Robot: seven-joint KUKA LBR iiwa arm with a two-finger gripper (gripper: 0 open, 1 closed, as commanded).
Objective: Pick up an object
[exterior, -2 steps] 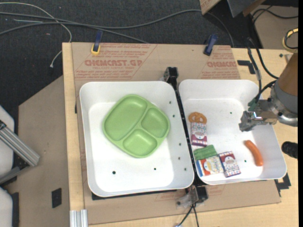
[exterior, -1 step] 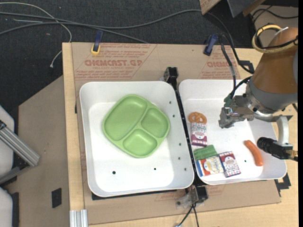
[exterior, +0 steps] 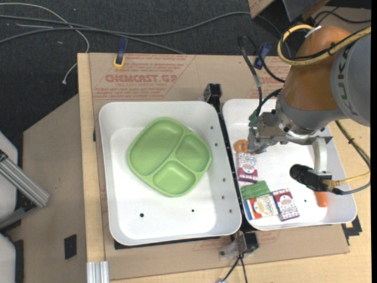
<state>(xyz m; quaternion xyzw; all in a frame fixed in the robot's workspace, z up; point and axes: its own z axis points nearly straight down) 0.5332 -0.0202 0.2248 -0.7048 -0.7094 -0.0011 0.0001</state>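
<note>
Right now the grey two-finger gripper (exterior: 254,141) hangs low in the right white bin (exterior: 344,208), finger state can't tell; small orange round object (exterior: 241,146) sits just left of it, touching or nearly.

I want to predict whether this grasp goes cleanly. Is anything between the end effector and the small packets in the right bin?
Nothing visible. The end effector hangs directly above the purple packet, beside an orange item.
</note>
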